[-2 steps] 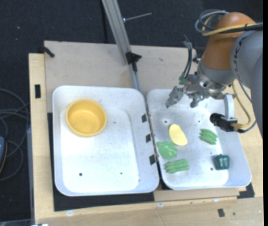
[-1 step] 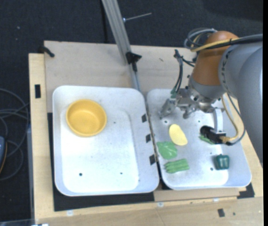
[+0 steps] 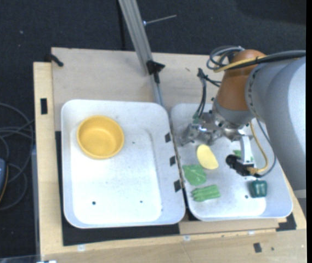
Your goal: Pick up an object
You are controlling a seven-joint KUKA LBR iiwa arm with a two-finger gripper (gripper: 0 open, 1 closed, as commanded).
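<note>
One arm, two bins, five loose items on the tabletop [image 3: 106, 70].

The grey arm [image 3: 279, 108] is reaching in from the right, its orange band [image 3: 235, 89] sitting above the wrist and the gripper [image 3: 206, 137] pointing down over the upper part of the right bin [image 3: 276, 204]; whether the jaws are standing wide or narrow cannot be told from this angle, and nothing is showing between them. The left bin [image 3: 117, 201] is holding one yellow bowl [image 3: 100, 137] in its upper left corner. The right bin is holding four items: one pale yellow oval piece [image 3: 207, 157] lying just below the gripper, one light green piece [image 3: 194, 174] beside it, one ridged green piece [image 3: 205, 193] near the front edge, and one small dark green block [image 3: 257, 188] lying apart toward the right.
</note>
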